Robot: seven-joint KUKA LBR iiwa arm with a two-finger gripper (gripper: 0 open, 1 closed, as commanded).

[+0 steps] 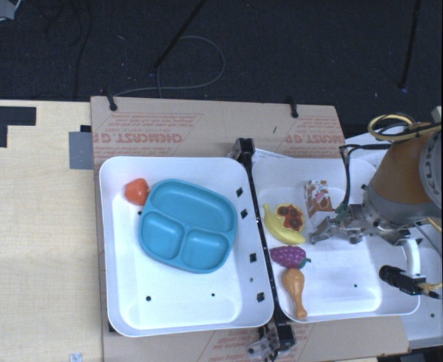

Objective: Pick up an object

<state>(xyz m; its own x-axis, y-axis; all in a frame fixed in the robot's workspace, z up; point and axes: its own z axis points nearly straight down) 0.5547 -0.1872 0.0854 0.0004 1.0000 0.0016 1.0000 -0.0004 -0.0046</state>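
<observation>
here the tool (321, 232) hangs low inside the right bin (342, 302), reaching in from that bin's right side on the grey arm (402, 194) with its orange band. its two fingers look spread apart, their tips pointing toward the banana (279, 231), with nothing between them. the banana lies just left of the tool tips, curved along the right bin's left wall. a small dish of red pieces (290, 216) sits against the banana's upper side. a red and white packet (318, 197) lies just above the tool, near the bin's far wall. below the banana sits a purple bunch of grapes (288, 256), and below that a brown drumstick (295, 289) lies with its bone end toward the bin's near edge. the left bin (176, 311), touching the right bin along a black divider, holds a blue divided plate (187, 225) and a red-orange tomato (136, 191) at the plate's upper left corner. both bins rest on cardboard (206, 127) on the desk.
</observation>
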